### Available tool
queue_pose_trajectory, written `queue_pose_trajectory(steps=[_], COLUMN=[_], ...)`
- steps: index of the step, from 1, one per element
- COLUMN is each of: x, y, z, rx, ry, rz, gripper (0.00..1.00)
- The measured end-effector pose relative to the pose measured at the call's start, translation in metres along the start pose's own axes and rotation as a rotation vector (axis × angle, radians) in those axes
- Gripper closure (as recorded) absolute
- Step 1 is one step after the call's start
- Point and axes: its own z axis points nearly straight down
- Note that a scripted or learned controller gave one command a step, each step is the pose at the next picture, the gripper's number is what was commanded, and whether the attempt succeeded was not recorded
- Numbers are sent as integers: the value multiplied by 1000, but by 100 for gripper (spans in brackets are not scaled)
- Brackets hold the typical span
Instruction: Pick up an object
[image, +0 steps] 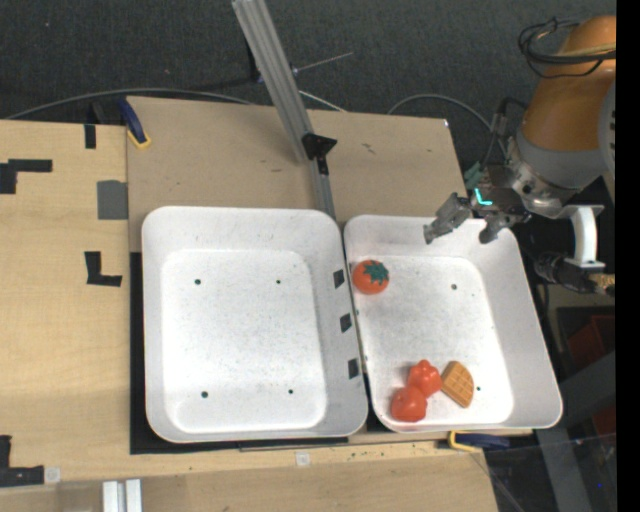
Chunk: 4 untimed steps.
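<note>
A: Tomato (371, 277), I'd say, is the likeliest thing to pick. But start from the claw (466, 224): where is it?

B: At the far rim of the right bin (536, 345), hanging off the grey arm (566, 120) that comes in from the right. Its two fingers stand spread with a clear gap, nothing between them. It looks raised above the bin rather than down in it.

A: And outward from there?

B: The tomato is the nearest piece, lying toward the bin's far left corner, close to the divider (345, 320) and to the claw's left, somewhat nearer the camera. It sits alone with bare floor on all sides. Well apart, at the near end, a red pepper (414, 389) and a tan waffle-like piece (458, 383) lie close together, possibly touching.

A: How would the tomato handle?

B: It looks like a toy, so probably light and stiff, with a smooth, rounded skin that could slip or roll under a pinch. I'd close across its widest middle, clear of the green stalk on top.

A: Risks?

B: Grazing it off-centre might push it toward the bin wall.
</note>
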Motion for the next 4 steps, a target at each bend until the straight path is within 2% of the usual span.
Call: queue_pose_trajectory(steps=[1, 4], x=[0, 14], y=[1, 2], z=[-3, 132], rx=[-4, 1], ry=[-1, -1], rz=[-1, -1], gripper=[0, 0])
